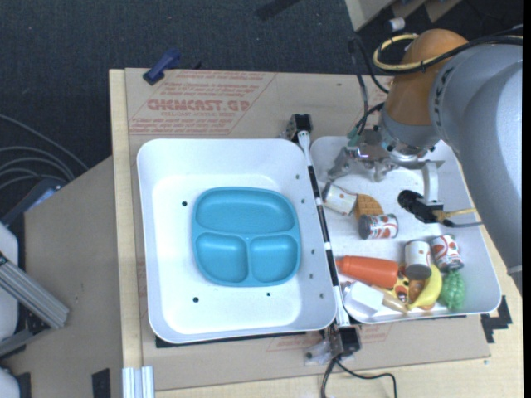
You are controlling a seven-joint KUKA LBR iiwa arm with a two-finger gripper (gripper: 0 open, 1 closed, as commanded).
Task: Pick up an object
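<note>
My gripper (362, 157) hangs over the back left part of the right bin (479, 247), under the orange band of the wrist (421, 73). Just in front of it lie a small white and brown container (340, 199) and a brown piece (371, 203). Further forward are a red and white can (380, 226), two more small cans (417, 258) (446, 250), an orange carrot (369, 269), a yellow banana (430, 288) and a green item (452, 291). Nothing shows in the gripper's grasp.
The left bin (166, 189) holds a blue divided plate (246, 235). A white piece (363, 302) lies at the right bin's front left corner. The bulky grey arm (489, 123) covers the right bin's back right part. A rim (315, 201) divides the two bins.
</note>
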